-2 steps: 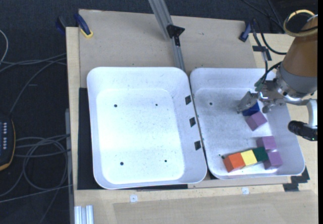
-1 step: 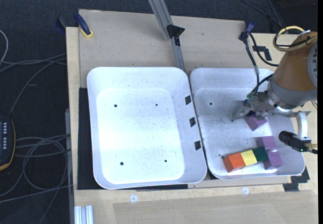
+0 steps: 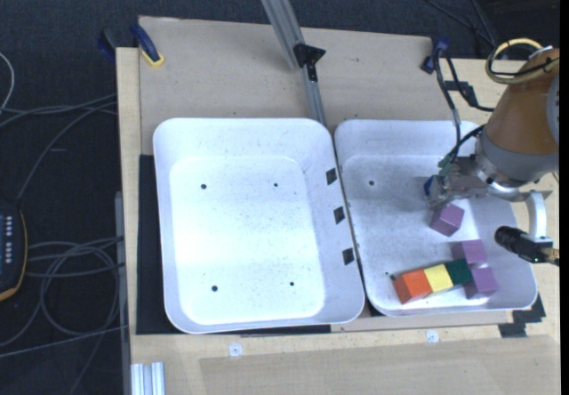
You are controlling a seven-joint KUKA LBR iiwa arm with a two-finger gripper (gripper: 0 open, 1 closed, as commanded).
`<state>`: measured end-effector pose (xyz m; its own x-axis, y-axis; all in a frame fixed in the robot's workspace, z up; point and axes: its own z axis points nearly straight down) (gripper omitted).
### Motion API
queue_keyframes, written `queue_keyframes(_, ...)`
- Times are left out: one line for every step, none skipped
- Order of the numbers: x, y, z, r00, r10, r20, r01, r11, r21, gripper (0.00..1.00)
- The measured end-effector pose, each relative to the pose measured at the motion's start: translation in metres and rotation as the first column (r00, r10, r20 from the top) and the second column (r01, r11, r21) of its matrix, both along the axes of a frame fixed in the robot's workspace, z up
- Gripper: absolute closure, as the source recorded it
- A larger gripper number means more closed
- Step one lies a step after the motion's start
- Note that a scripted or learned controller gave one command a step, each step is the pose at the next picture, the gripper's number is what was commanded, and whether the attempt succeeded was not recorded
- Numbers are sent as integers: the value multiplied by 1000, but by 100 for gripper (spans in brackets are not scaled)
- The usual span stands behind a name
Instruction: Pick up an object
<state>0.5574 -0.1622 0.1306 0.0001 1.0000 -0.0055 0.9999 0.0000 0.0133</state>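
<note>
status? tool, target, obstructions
Tool low in right bin, directly above lone purple block; grip unconfirmed. Block cluster sits apart at near wall.

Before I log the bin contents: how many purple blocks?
3, all in the right bin: one just below the gripper, two near the coloured row. Others may be hidden.

The grey arm with its orange band reaches in from the right, wrist bent downward. Its claw (image 3: 447, 195) hangs low, pointing down and to the left from the wrist.
</note>
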Motion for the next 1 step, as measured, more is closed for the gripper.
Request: queue_keyframes(-1, 3, 44, 1000, 1, -8, -1, 1000, 4, 100)
